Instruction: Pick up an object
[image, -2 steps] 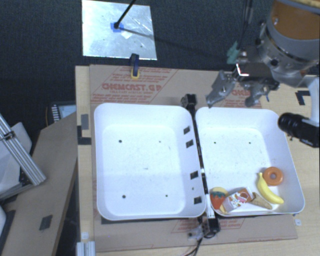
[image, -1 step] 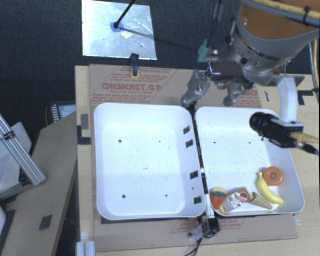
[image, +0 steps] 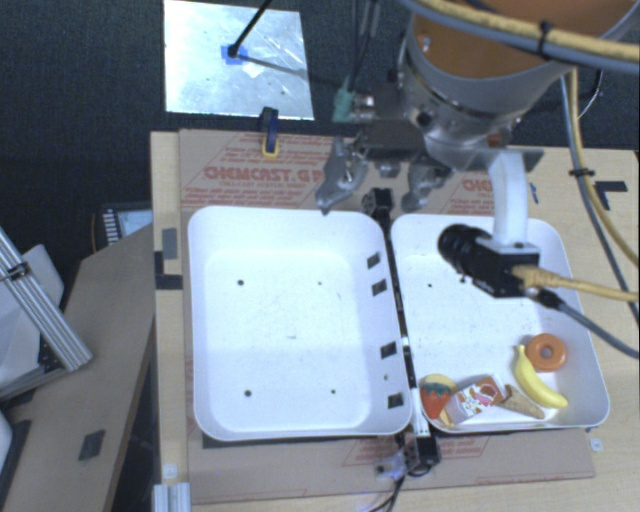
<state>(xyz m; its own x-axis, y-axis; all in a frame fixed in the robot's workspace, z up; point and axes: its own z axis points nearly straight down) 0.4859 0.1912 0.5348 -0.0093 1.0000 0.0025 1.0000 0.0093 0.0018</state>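
My gripper (image: 376, 195) hangs over the far rim where the two white bins meet, open, with nothing between its fingers (image: 334, 188). The objects lie in the near right corner of the right bin (image: 450, 330): a yellow banana (image: 537, 381), an orange ring (image: 546, 351) just behind it, a red-orange fruit (image: 437, 396), a small printed packet (image: 476, 397) and a tan cone-shaped piece (image: 521, 404). All of them rest on the bin floor, well away from the gripper.
The left bin (image: 285, 320) sits beside the right one, with a black hinged divider (image: 392, 310) between them. A black camera unit (image: 482, 260) on a white bracket hangs off the arm over the right bin. Cardboard (image: 250, 175) lies under the bins.
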